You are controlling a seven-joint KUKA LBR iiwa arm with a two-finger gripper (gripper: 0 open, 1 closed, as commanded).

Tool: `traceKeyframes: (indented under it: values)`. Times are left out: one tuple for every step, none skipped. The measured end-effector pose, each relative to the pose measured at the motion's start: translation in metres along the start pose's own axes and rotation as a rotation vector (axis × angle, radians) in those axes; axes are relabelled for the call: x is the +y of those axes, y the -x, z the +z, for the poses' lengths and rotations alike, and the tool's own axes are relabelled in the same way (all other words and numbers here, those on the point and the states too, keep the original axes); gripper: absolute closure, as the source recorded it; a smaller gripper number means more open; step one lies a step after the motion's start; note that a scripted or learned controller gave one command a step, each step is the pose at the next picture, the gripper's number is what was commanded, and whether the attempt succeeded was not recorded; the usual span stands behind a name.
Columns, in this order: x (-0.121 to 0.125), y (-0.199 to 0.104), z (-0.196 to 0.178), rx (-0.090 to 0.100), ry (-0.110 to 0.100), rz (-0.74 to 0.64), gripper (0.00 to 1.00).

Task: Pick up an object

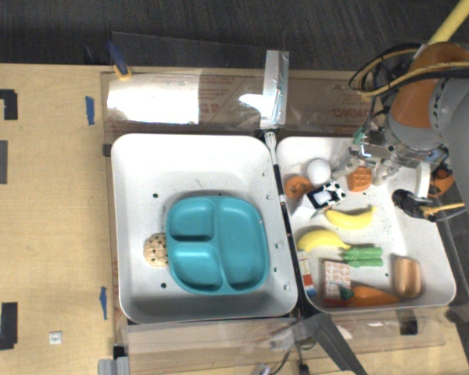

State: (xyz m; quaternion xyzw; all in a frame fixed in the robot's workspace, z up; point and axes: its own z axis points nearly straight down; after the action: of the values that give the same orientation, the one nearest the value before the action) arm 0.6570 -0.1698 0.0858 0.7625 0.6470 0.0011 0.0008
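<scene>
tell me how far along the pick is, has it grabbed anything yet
Nothing looks picked yet: no object is seen lifted. The gripper is low over the top of the right bin, close to the orange waffle-like toy; a grip can't be confirmed. The bananas, carrot and white ball lie in the bin. Grasp and lift remain.

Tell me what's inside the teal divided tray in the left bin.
The teal divided tray shows three bare compartments with nothing lying in them. A cookie rests against its left edge, on the left bin floor. Whatever lies beneath the tray is covered.
</scene>
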Motion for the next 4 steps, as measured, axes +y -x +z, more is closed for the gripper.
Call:
traceKeyframes:
  values:
    - [0.001,0.001,-0.012,-0.003,0.004,-0.001,1.00]
    - [0.002,0.000,-0.023,-0.004,0.007,-0.004,1.00]
    - [0.003,-0.001,-0.034,-0.006,0.010,-0.006,1.00]
    - [-0.002,-0.094,-0.104,0.003,0.006,-0.082,1.00]
